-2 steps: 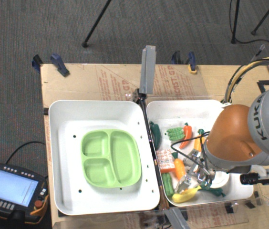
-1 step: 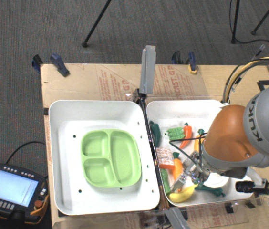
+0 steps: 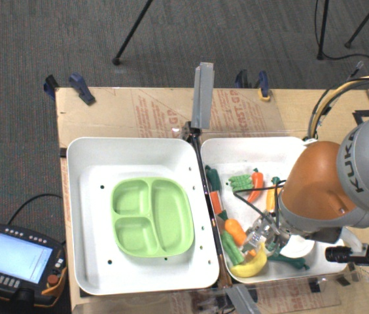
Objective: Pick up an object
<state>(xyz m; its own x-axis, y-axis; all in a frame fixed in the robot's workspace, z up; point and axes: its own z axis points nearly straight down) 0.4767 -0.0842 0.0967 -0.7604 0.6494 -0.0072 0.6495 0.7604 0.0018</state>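
Grey carpet with tripod legs behind, then a cardboard-topped bench [image 3: 139,110] bearing two shallow white bins side by side. Left white bin [image 3: 83,175] holding a light-green three-compartment plastic tray [image 3: 152,216]. Right white bin [image 3: 250,148] crowded with small toy food, taken below as the landmark: yellow plastic banana [image 3: 253,265] against its near wall, orange toy carrot [image 3: 235,229] just beyond toward the middle, green ridged toy piece [image 3: 241,181] farther back, slim orange pepper-like piece [image 3: 256,184] just beside that.

Likely light, stiff and smooth, so prone to slipping; banana best pinched across its curved middle, not the tapered ends, though crowding neighbours could be caught too.

Grey arm with orange wrist band [image 3: 315,182] reaching over the right bin's near right part, wrist bent downward. Gripper [image 3: 261,237] low, just above the banana and close beside the carrot; fingers cluttered by cables, open or closed impossible to tell; nothing visibly held.
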